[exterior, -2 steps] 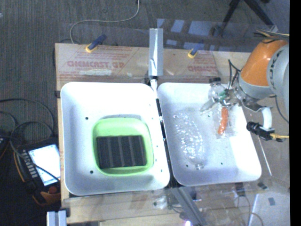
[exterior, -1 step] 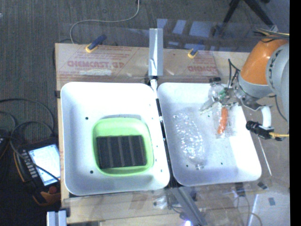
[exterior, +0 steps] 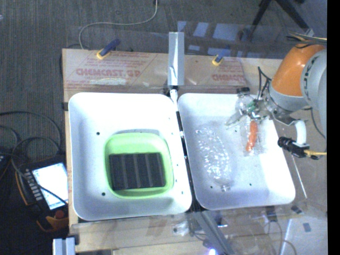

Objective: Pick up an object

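My gripper (exterior: 248, 109) is over the far right part of the right bin (exterior: 276, 195), reaching in from the right under the orange wrist band. Directly below it is a clear plastic bag with an orange stick-like thing (exterior: 253, 136) inside, its top end right at the gripper. Whether the bag is lifted or rests on the bin floor I cannot tell. A clear crinkled plastic piece (exterior: 213, 152) lies in the middle of the right bin. A green tray with a dark slotted inside (exterior: 137, 166) sits in the left bin (exterior: 90, 116).
The two white bins meet at a ridge (exterior: 181, 142) down the middle. A grey upright bar (exterior: 176, 57) stands behind them on the brown board. Cables and a small lit screen (exterior: 47, 182) lie on the floor to the left.
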Motion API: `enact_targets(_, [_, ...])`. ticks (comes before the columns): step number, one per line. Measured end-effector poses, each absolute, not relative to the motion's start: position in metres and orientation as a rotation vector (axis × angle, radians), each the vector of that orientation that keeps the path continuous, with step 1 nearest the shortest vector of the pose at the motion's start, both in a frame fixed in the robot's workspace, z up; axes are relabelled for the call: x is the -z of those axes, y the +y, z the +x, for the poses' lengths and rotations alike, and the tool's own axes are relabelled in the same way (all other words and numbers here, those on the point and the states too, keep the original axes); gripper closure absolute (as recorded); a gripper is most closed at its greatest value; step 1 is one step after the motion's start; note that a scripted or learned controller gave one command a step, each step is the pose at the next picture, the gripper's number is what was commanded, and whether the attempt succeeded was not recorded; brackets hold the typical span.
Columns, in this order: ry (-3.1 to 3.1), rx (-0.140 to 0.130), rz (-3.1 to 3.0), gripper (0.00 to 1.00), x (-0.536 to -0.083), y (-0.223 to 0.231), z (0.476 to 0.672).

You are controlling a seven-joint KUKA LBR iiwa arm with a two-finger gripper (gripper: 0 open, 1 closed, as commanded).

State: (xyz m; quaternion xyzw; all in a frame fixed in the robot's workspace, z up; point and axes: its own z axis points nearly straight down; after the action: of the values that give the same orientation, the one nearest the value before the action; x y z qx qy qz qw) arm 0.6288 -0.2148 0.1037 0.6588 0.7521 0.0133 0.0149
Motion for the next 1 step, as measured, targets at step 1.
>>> enact_targets(1, [2.349, -0.036, 2.052, 0.00, -0.1037, -0.2154, 0.6309])
